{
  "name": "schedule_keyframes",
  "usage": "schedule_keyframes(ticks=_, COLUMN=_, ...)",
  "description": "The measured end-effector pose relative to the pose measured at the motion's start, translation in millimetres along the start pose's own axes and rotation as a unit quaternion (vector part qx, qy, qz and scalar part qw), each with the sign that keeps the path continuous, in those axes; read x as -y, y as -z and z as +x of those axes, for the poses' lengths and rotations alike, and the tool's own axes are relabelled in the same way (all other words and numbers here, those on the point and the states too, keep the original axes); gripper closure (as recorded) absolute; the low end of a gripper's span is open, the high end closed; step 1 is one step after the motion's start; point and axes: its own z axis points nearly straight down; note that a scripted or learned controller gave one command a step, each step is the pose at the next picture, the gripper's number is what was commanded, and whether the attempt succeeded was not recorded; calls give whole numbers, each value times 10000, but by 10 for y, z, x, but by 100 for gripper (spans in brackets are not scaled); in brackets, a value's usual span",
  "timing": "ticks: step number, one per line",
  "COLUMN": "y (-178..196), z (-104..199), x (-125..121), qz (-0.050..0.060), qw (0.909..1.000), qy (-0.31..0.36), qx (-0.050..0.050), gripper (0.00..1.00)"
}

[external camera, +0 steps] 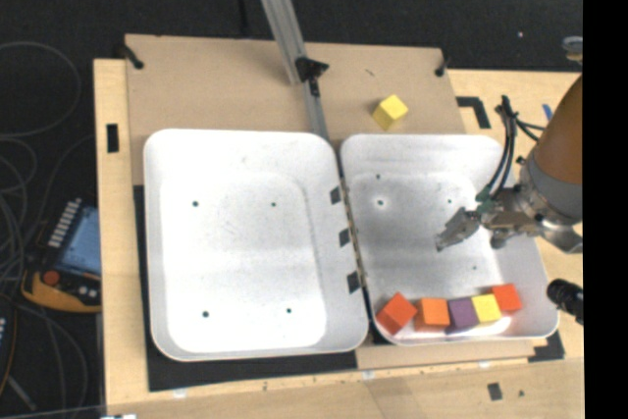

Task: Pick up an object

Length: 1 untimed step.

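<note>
Blocks lie in a row along the near edge of the right bin (422, 157): an orange block (397, 312) at the left end, tilted on its corner, then a second orange block (433, 312), a purple block (461, 313), a yellow block (487, 309) and a red-orange block (506, 298) toward the near right corner. Neighbouring blocks appear to touch. A separate yellow cube (390, 111) rests on the bench (216, 83) beyond the far edge of the right bin, outside both bins. The left bin (167, 211) sits beside the right one, with the two bins meeting at their inner walls.

The gripper (457, 233) hangs above the middle of the right bin, toward its right edge, apart from the row of blocks. Nothing lies between its fingers. The resolution does not allow a judgement on whether the gripper is spread or pressed together.

Judged step: approach. No block is gripped, so the pick is not yet done.

Next move, as a judgement: select one block in the row, travel toward the near edge and descend over it. The tight packing leaves little finger room between neighbours, so the end blocks are the easier targets. The near bin wall may obstruct one finger.
</note>
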Motion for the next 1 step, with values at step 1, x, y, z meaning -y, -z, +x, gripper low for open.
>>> schedule_keyframes(ticks=1, y=-1431, z=-452, x=-575, qz=43, qw=10000, qy=28, qx=4, gripper=0)
